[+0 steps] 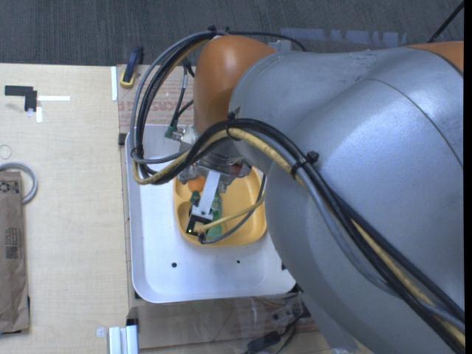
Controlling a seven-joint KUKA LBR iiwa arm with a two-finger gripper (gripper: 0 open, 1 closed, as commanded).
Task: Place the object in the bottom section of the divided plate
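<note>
The gripper (217, 172) hangs over the far half of the yellow plate (247, 223), which lies in the white bin (184, 271); whether it is spread or closed cannot be determined, and a small orange object (193, 185) sits at the plate's far-left edge, just beside it.

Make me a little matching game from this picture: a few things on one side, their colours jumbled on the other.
Things:
1. plate
2. bin
3. robot arm
4. paper packet at the left edge

Colours:
a. grey
b. brown
c. yellow
d. white

Pairs: 1-c, 2-d, 3-a, 4-b.
</note>
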